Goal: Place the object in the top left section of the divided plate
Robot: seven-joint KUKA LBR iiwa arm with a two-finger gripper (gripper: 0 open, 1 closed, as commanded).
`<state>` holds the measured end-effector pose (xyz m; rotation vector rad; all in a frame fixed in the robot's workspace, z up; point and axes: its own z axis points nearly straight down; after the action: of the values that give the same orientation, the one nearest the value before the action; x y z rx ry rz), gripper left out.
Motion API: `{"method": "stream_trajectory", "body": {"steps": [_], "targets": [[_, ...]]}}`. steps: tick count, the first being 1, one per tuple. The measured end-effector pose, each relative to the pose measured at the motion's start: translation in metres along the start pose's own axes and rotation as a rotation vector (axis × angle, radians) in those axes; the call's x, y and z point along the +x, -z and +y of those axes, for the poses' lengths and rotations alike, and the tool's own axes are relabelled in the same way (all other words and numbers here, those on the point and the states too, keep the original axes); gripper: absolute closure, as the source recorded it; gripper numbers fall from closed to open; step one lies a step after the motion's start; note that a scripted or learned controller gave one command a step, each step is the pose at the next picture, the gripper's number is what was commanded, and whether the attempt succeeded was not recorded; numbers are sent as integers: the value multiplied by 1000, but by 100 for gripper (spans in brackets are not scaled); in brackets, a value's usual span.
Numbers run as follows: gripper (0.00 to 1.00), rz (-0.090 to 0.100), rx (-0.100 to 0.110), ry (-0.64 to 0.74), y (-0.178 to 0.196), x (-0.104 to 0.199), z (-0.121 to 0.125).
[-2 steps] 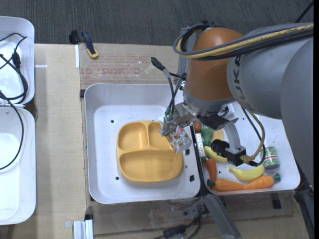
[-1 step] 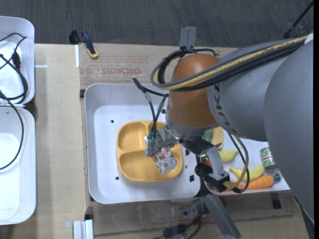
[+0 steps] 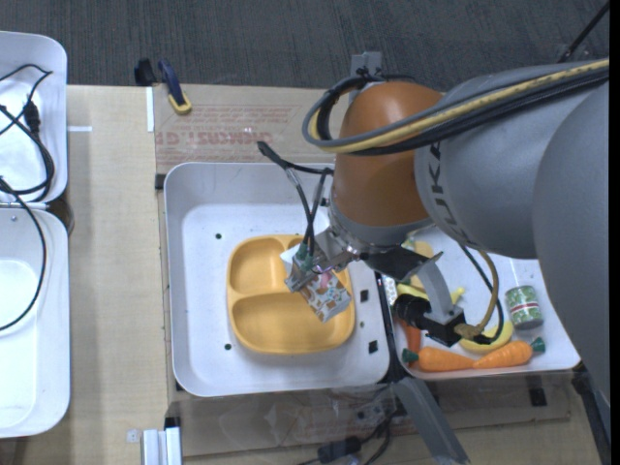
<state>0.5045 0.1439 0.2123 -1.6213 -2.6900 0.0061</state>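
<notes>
I had the gripper (image 3: 312, 271) pinching the patterned packet (image 3: 327, 294) over the yellow divided plate's (image 3: 254, 332) right edge; next, its top-left section.

Grey arm (image 3: 542, 163), glossy orange band (image 3: 383, 163), yellow-and-black cables (image 3: 436, 124) looped over it, black lettering

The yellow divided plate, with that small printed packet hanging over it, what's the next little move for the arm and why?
Probably a short shift toward the view's upper left. The printed packet sits at the gripper over the right side of the yellow divided plate, near the ridge between sections, while the top left section lies just left of it. Whether the packet is truly gripped is hard to tell.
</notes>
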Motion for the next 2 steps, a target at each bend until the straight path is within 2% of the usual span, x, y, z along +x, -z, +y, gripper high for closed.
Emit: {"method": "stream_trajectory", "body": {"steps": [1,2], "targets": [[100,1,2,23,-40,-4,12],[100,2,1,93,-81,-21,-40]]}}
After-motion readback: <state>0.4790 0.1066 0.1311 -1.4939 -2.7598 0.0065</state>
